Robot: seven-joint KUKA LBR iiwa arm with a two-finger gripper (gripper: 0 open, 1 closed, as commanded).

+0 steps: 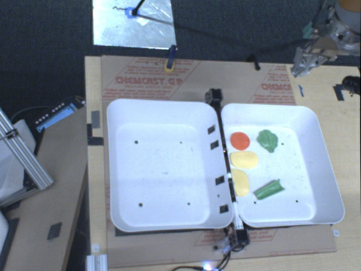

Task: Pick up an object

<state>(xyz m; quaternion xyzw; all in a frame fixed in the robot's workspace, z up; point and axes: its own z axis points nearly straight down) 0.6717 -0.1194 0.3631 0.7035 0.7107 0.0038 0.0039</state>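
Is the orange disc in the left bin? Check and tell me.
No. The orange disc lies in the right bin, near its left wall, just above a yellow piece.

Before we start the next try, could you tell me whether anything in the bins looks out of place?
Nothing stands out. The orange round piece, green leafy piece, two yellow pieces and green stick lie loose in the right bin.

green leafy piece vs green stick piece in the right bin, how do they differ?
Shape: the leafy green piece is lumpy and rounded; the green stick piece is long and narrow.
Place: the leafy one sits toward the bin's far side, beside the orange round piece; the stick lies nearer the front, slanted, right of a yellow piece.
Both are green and lie loose in the right bin.
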